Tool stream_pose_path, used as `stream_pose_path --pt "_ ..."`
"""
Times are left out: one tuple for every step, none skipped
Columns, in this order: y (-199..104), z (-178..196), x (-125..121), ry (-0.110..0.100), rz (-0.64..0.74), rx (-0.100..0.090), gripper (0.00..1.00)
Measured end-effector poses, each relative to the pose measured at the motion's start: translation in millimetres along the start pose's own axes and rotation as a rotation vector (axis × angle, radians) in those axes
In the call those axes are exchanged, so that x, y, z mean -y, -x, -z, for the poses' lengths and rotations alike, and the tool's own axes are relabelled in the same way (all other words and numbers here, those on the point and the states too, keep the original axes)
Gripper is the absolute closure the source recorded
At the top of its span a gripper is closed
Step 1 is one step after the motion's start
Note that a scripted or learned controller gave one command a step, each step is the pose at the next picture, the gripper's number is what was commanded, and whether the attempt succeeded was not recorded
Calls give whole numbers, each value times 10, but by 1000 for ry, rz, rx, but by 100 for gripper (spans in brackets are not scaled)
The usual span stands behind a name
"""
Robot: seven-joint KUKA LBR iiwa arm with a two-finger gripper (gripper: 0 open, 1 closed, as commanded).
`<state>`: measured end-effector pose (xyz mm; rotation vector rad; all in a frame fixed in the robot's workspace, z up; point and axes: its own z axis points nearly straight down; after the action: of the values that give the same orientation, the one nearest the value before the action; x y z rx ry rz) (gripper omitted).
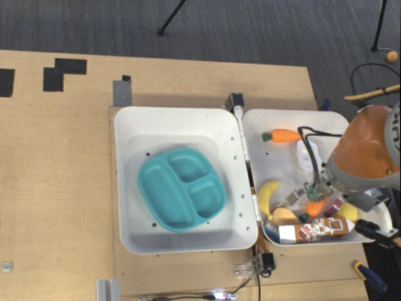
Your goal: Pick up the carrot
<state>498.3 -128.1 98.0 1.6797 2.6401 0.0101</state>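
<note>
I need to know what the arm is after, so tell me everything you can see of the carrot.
The carrot is a small toy-looking piece, smooth and likely plastic, with a bright orange body and a short green stub at its left end. It lies flat and almost level across the view, thick end by the green stub and tapering to the right. It rests on the floor of the right bin, near the far wall, apart from the cluster of items at the near end. A black cable passes close to its right tip. Nothing grips it.

place: robotics lab | bench: pale wooden bench top [56, 168] with black tape marks [62, 73] | floor: grey carpet [250, 17], black tripod legs [182, 5] | rig: two shallow white plastic bins [188, 119], loose black cables [313, 143]
</note>
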Motion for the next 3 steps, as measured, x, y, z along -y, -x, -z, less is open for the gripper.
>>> stream_pose_path --pt "-82 -105 47 -1 360 1 0" --pt "-80 7 25 3 360 3 100" --pt "-651 873 -204 -5 561 -6 100"
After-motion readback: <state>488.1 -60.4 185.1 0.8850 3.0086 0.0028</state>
